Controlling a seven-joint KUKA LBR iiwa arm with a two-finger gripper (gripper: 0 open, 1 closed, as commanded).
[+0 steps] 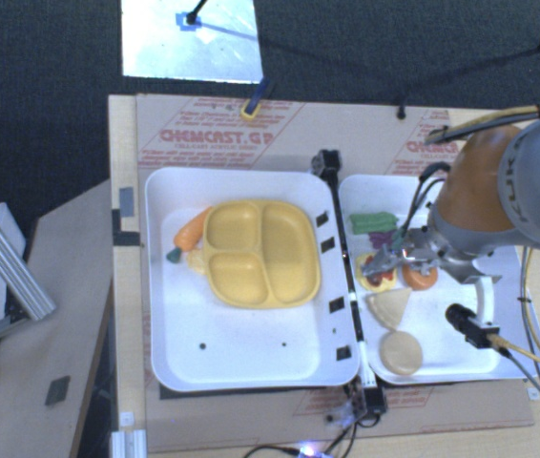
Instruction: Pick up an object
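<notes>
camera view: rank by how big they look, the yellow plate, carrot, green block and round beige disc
1. yellow plate, by far the largest
2. carrot
3. round beige disc and green block look about alike, so I won't rank them.

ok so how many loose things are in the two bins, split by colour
yellow: 1, the divided plate, left bin
orange: 2, the carrot, left bin, and a round piece, right bin
green: 1, the block, right bin
cream or tan: 2, the wedge and the round disc, right bin
purple and red: 1, a small item by the tool, hard to make out
total: 7
</notes>
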